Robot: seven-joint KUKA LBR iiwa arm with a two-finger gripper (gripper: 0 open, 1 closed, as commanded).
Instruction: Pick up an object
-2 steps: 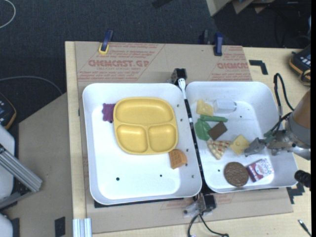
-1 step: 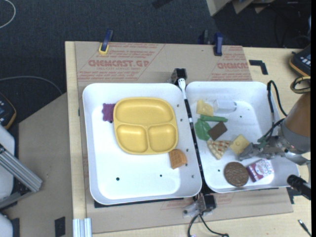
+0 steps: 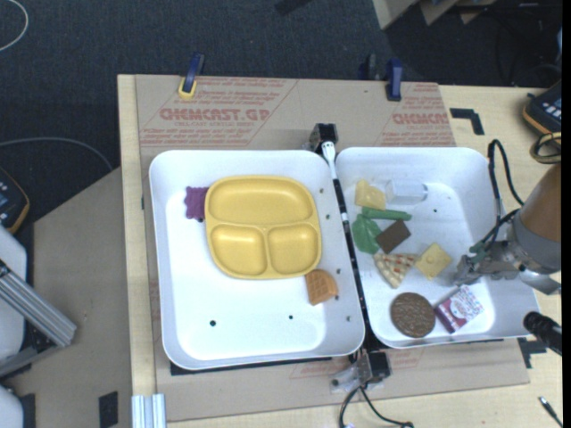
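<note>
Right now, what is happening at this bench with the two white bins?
A grey robot arm reaches in from the right, and its gripper is low in the right bin, near a yellow cheese-like block and a red-and-white packet. I cannot tell whether it holds anything. A brown round cookie and other small food toys lie nearby. The left bin holds a yellow divided plate, a purple piece and an orange piece.

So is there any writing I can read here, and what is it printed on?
"CHEMCAST G P" in red, on the brown board behind the left bin; smaller red lines beneath it are too blurred to read.
"CHEMCAST", partly cut off, on the same board behind the right bin.
The red and white packet carries print too small to read.
</note>
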